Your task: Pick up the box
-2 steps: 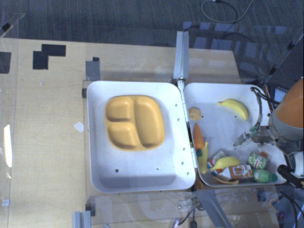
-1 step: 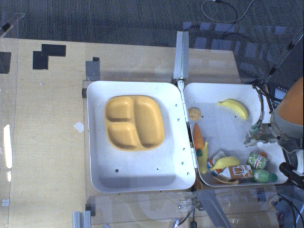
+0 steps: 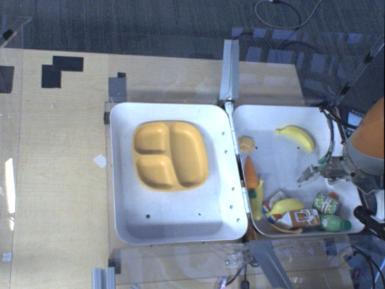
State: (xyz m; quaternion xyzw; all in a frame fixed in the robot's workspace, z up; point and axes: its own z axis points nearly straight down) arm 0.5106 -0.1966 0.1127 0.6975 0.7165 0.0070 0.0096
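Hovering above the right bin [image 3: 283, 118], the gripper [image 3: 314, 174] seems spread apart with nothing held; it should descend squarely over the box [image 3: 302, 218], avoiding the can [image 3: 326, 204]

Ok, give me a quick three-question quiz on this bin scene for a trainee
1. True or false: the yellow divided tray sits in the left bin.
2. Which lies nearest the gripper? A) banana B) carrot C) bread roll
3. Fill in: the box lies near the right bin's ____ edge, front or back.

Key: 1 true; 2 A; 3 front.
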